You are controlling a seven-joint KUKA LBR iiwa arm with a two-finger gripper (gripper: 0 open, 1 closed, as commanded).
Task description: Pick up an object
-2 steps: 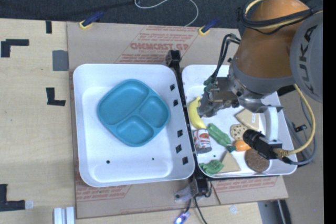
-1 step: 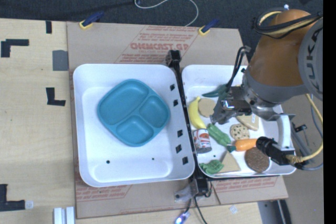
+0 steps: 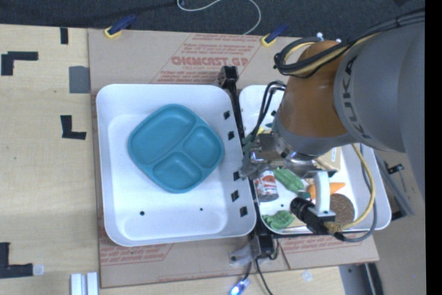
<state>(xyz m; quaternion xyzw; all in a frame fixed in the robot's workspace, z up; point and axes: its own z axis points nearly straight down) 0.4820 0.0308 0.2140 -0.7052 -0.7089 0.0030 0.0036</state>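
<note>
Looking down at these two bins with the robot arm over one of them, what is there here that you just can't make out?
- Right bin: much of its floor is covered by the arm in the camera view.
- Hand: the wrist hides it, so what it is doing is unclear.
- Small items: a green piece, an orange piece and a brown round thing are partly covered and too small to identify.
- Blue sectioned plate in the left bin: plain to see.

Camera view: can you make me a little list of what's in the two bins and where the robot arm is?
left bin: holds a blue divided plate, lying flat
right bin: holds small things, partly hidden by the arm
things seen there: green pieces, an orange piece, a brown round thing, a small red and white item
arm: grey with orange band, reaching over the right bin
gripper: low over the right bin; grip unclear
</note>
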